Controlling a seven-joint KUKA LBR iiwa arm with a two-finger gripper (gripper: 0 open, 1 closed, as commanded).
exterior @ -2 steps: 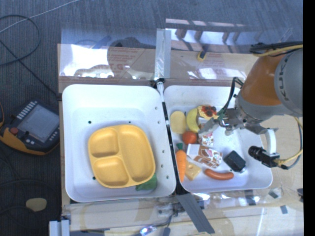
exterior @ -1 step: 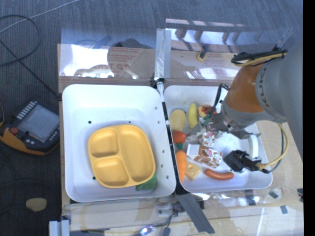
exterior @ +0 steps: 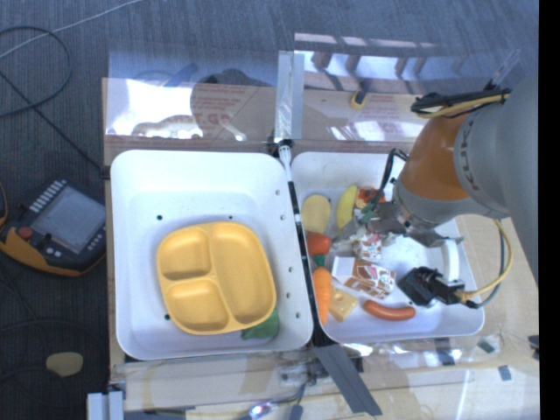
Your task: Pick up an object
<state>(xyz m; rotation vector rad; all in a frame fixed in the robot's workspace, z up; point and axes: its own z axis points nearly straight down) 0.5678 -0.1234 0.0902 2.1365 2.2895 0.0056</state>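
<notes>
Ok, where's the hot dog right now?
The hot dog lies in the right bin, near its front edge, just below the printed carton and right of the carrot.

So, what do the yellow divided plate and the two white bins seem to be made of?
Yellow divided plate: probably moulded plastic, matte, with rounded compartment ridges and even colour. Left white bin and right white bin: likely thin formed plastic, smooth and slightly glossy, with rounded corners.

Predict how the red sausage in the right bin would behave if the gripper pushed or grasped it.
The red sausage looks smooth and rounded, so it may roll or slip from a pinch. It appears to be small toy food, probably light. Lying near the right bin front wall, a push could jam it there.
</notes>
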